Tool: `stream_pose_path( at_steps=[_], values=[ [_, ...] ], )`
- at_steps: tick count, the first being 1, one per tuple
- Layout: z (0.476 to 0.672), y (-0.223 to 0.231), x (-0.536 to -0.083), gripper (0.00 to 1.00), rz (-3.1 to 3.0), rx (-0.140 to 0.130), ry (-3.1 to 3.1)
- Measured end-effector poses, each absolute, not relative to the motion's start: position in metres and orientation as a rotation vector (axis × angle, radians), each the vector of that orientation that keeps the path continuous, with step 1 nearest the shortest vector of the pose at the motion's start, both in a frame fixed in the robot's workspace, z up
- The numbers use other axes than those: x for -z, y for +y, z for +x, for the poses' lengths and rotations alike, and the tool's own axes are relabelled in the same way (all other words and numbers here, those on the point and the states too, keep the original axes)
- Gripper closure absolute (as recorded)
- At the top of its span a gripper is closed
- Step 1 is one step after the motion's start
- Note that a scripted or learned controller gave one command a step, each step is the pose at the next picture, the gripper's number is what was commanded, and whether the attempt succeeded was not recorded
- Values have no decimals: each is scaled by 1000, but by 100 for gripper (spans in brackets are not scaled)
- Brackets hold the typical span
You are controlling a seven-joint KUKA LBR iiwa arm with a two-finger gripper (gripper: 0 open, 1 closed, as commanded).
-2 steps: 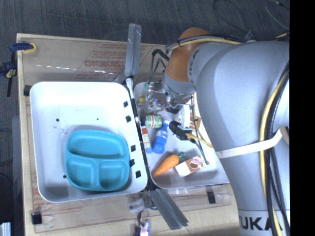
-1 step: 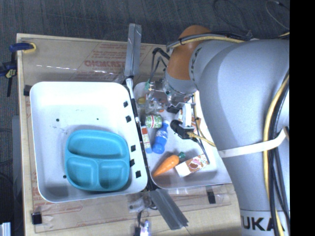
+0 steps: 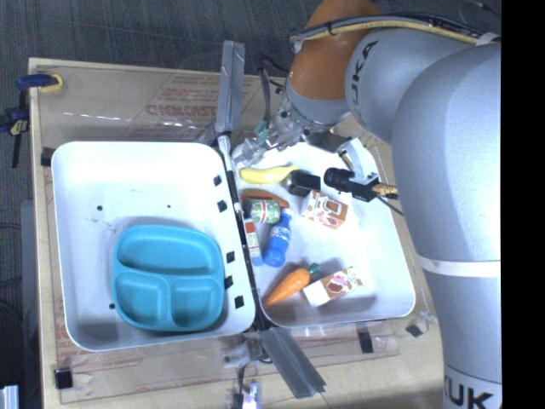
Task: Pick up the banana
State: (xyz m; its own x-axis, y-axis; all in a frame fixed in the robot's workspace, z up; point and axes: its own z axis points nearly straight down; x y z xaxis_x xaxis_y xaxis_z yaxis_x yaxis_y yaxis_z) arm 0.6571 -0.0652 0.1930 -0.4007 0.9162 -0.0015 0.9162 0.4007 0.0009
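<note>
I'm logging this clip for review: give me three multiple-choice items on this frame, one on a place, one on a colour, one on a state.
1. Where does the banana lie?
A. in the right bin, near its far edge
B. on the blue tray
C. on the bench outside the bins

2. What colour is the divided tray in the left bin?
A. red
B. blue
C. green

3. How does the carrot lie?
A. standing on end
B. flat on the right bin floor
C. held off the floor by the arm

Key: 1 A, it lies just below the gripper; 2 B, it is plainly light blue; 3 B, it rests beside a small carton.
</note>
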Motion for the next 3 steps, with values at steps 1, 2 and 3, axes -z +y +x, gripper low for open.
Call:
stream_pose_path(
  at_steps=[1,2,3],
  values=[
    [654,-94,-192,100,1543,2,2737],
    [654,-95,-193,0,1543,3,2737],
    [658,-122,-107,0,1511,4,2744]
  ],
)
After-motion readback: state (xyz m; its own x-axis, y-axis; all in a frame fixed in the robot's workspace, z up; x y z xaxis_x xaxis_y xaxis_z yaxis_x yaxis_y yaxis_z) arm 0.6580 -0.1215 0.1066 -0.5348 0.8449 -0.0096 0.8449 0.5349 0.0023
